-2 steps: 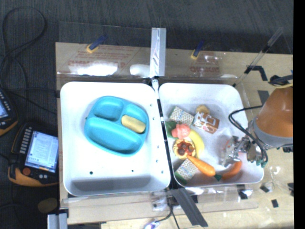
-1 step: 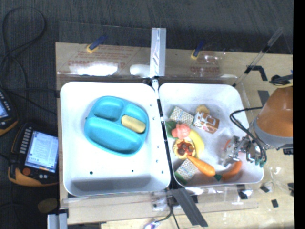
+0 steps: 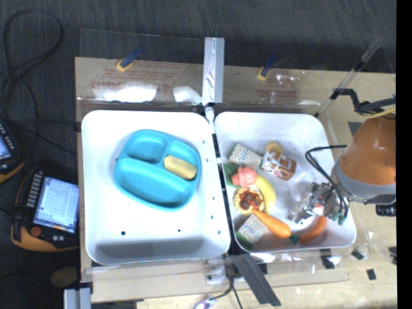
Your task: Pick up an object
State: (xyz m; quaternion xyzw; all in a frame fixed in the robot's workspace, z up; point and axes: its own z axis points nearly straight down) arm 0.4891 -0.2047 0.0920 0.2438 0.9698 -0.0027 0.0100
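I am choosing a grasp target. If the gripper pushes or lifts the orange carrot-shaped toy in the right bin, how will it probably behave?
The orange carrot-shaped toy looks like smooth moulded plastic, so it is probably stiff, light and a little slippery. Its rounded, tapered body may roll or pivot when pushed. It lies close against the yellow banana-shaped toy, so a push would probably disturb that too.

High slanted view over both bins (image 3: 90, 172)

two white bins (image 3: 96, 237) on the bench (image 3: 90, 76)

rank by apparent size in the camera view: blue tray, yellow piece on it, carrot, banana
1. blue tray, by far the largest
2. carrot
3. banana and yellow piece look about alike; too close to rank.
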